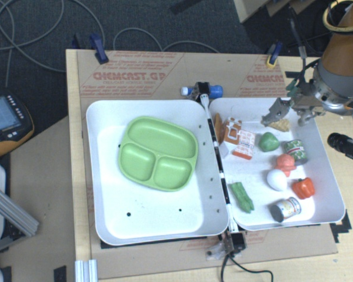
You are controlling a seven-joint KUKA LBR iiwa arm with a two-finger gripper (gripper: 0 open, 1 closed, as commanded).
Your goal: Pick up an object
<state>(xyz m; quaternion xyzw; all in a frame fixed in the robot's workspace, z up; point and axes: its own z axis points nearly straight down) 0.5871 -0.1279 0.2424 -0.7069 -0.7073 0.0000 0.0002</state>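
A brown board surface [165, 69] carries two white bins: the left bin [106, 204] and the right bin [326, 181], with dark carpet and looping cables beyond. The arm's gripper [288, 107] hovers over the right bin's far edge, and there's a tan, crumpled object [277, 122] just at its tips (whether the fingers are clamped on it or spread, I cannot tell). Left bin: one green divided plate [157, 153]. Right bin: one can [285, 208], one white egg [276, 180], one green pepper-like piece [243, 196], one orange-and-white packet [242, 141], among other small toy foods.
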